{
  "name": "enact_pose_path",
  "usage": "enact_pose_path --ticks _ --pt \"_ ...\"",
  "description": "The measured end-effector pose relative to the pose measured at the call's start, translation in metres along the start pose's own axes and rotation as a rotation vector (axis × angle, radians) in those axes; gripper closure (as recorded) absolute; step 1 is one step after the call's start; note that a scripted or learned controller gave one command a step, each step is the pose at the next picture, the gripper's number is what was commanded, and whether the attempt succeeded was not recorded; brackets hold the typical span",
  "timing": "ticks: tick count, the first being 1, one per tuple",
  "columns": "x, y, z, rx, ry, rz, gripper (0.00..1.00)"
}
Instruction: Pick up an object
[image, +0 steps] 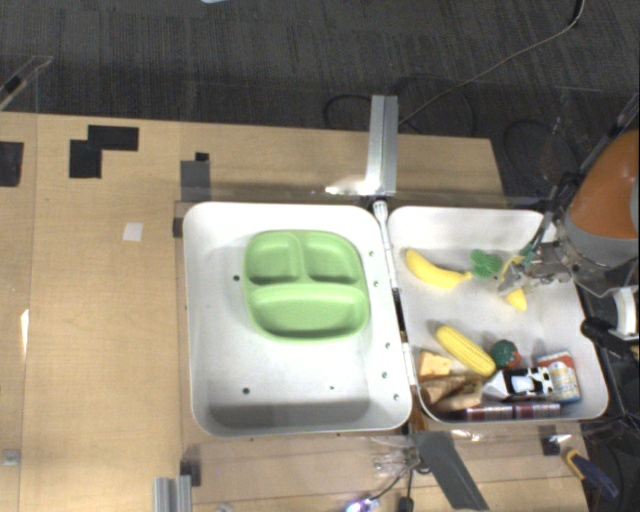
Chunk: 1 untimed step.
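In the right white bin (598, 395), a dark marker pen (520, 410) lies nearest, then a small cow-print carton (533, 380) and a yellow corn cob (465, 350). Farther back lies a yellow banana (434, 271). The gripper (528, 268) hangs beside a small green toy (486, 264). The left bin holds a green sectioned plate (304, 283)

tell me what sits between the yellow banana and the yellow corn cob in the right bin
Nothing: in the camera view, bare white bin floor separates the yellow banana from the yellow corn cob.
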<state>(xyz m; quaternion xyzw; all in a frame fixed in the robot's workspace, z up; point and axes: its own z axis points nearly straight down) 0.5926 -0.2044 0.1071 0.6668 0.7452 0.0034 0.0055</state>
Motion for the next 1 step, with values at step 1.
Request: enact_pose_path --ticks 1 --pt "0.1144 0.0076 -0.0988 0.006 0.003 0.020 1.00"
